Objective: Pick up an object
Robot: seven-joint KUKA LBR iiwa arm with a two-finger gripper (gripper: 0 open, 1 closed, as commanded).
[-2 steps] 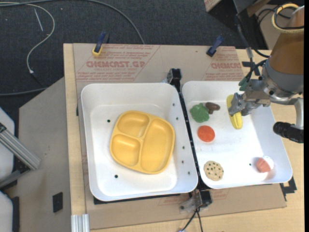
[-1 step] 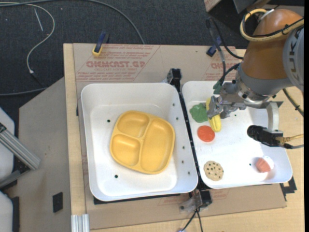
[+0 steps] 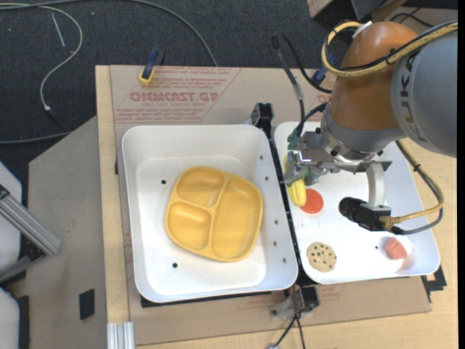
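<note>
Just beside the orange disc [image 3: 312, 203], the gripper [image 3: 296, 184] hangs over a yellow piece [image 3: 296, 193]; finger state cannot be told, and no object is judged lifted yet.

Bright even light, soft shadows, sharp focus

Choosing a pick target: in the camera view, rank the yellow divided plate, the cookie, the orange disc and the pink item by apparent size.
Largest to smallest, as they look:
1. yellow divided plate, by far
2. cookie
3. orange disc and pink item: too alike to rank, and the disc is partly covered by a yellow piece under the pincer.
</note>
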